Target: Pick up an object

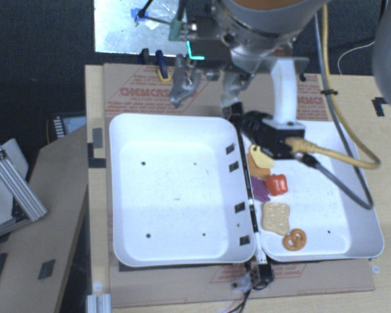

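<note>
Two fingers (181, 87) of my gripper (206, 90) were spread wide apart, with nothing between them. It hung over the back rim of the left bin (176, 188). The small things all lay in the right bin (339, 220), close to its left wall. I thought the red piece (277, 184) was the best pick. It looked light, hard and maybe slippery, so I should pinch it across its middle. A yellow piece (259, 160) and a purple piece (256, 189) sat right beside it. A tan slice (276, 217) and a pretzel (294, 240) lay flat nearby. The wall left little room for a finger.
</note>
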You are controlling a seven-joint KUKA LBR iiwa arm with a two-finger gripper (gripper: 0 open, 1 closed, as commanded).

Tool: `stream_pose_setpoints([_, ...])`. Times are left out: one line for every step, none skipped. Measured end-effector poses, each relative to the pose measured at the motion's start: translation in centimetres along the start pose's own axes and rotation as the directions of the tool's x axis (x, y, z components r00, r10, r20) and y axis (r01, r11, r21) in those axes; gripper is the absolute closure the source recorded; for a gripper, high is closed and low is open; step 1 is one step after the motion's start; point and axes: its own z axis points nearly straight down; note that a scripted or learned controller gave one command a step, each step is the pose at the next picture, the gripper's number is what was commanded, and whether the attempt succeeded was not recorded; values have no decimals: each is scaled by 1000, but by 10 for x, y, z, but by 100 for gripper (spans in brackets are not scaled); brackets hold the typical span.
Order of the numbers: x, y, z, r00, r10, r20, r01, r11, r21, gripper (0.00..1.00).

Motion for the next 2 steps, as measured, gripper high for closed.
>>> stream_pose_setpoints([1, 0, -12, 1000, -3, -2, 3, 1000, -3, 100])
stream_pose_setpoints([0, 0, -11, 1000, -3, -2, 3, 1000, -2, 0])
